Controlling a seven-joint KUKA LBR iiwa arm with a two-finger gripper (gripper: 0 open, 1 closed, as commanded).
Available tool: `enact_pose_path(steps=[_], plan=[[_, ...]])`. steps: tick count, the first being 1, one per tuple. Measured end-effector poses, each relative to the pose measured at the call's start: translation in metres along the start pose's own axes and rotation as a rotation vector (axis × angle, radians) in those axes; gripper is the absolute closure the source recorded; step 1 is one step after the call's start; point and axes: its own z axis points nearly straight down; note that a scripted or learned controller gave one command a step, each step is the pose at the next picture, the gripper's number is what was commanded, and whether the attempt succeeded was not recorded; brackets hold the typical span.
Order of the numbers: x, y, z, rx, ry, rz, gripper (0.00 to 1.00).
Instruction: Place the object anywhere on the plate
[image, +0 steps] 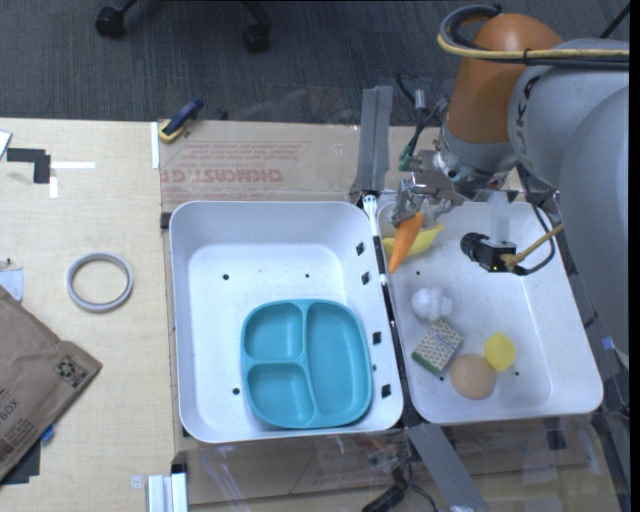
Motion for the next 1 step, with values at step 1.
enact_pose_path(steps=[1], plan=[[0.0469, -0.0849, -0.0523, 0.001, 0.002, -0.191, 1.00]])
